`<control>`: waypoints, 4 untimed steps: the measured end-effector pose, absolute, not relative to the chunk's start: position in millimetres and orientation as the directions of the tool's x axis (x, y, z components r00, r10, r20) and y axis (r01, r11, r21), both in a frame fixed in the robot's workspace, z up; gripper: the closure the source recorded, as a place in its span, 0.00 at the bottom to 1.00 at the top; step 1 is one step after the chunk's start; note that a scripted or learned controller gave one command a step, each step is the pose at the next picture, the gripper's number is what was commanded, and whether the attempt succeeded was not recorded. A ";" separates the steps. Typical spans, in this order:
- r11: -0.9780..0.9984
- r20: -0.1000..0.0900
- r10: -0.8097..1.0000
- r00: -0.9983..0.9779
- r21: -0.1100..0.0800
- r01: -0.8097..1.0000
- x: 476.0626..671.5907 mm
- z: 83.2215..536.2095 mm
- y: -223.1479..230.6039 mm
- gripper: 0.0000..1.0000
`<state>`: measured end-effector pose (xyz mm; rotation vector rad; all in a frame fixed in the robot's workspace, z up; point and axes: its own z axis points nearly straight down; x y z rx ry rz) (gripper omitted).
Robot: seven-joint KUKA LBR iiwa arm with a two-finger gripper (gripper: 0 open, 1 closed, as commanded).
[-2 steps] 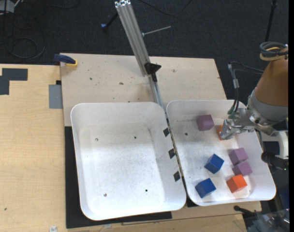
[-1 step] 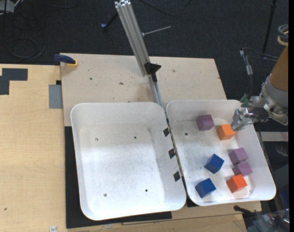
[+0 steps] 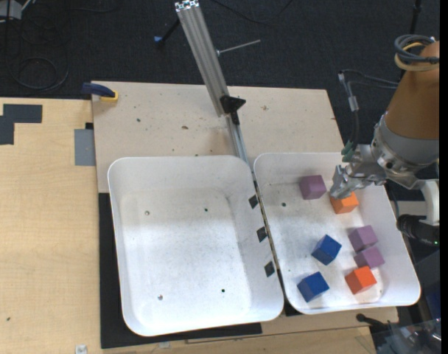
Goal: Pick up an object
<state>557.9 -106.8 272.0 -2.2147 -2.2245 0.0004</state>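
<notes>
Left bin (image 3: 135,198) bare white. In right bin (image 3: 283,271): purple cube (image 3: 312,186) near top, two blue cubes (image 3: 326,248) lower, then gripper (image 3: 343,190) right over an orange cube (image 3: 345,203), touching; finger state impossible to tell.

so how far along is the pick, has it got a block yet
Done: the gripper has reached the right bin and sits right at the upper orange cube. In hand: nothing clearly; whether the cube is gripped cannot be told, and it seems to rest on the bin floor. Left: grasp and lift. The other six cubes lie untouched.
</notes>
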 end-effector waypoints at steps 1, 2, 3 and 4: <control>0.004 0.002 1.000 -0.004 -0.004 1.000 550.9 263.0 -62.8 1.00; 0.004 0.002 1.000 -0.004 -0.003 1.000 553.2 264.8 -5.9 1.00; 0.004 0.001 1.000 -0.004 -0.006 1.000 550.5 245.7 42.5 1.00; 0.004 0.001 1.000 -0.004 -0.004 1.000 557.9 244.1 88.2 1.00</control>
